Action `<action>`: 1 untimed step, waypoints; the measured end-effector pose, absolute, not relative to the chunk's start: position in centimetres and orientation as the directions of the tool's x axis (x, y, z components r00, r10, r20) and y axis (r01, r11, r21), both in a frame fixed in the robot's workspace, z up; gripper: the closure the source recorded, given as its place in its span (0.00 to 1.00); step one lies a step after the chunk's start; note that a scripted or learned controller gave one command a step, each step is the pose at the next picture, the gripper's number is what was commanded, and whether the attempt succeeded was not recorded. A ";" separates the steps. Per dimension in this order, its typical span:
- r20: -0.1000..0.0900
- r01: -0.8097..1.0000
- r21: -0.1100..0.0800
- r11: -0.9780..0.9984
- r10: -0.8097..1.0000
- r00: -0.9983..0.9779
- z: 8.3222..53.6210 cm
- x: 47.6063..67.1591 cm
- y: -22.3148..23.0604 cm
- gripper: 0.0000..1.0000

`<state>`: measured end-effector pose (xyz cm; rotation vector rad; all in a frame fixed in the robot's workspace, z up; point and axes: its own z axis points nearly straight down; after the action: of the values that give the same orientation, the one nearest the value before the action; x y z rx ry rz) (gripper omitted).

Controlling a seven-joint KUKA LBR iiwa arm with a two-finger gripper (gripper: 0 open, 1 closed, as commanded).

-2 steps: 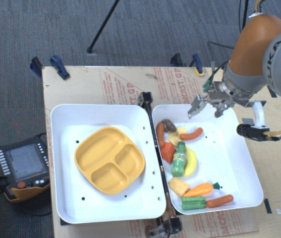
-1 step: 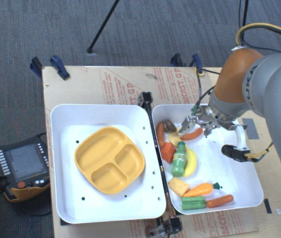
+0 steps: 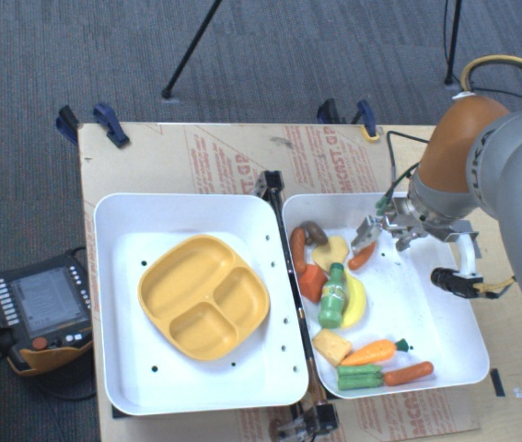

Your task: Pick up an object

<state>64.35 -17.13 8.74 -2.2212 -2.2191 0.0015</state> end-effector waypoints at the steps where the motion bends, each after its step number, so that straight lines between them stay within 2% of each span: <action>1: 0.001 1.000 -0.002 -0.002 1.000 0.002 9.8 64.4 -17.2 1.00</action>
<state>64.39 -17.17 9.78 -2.2224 -2.2173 0.0002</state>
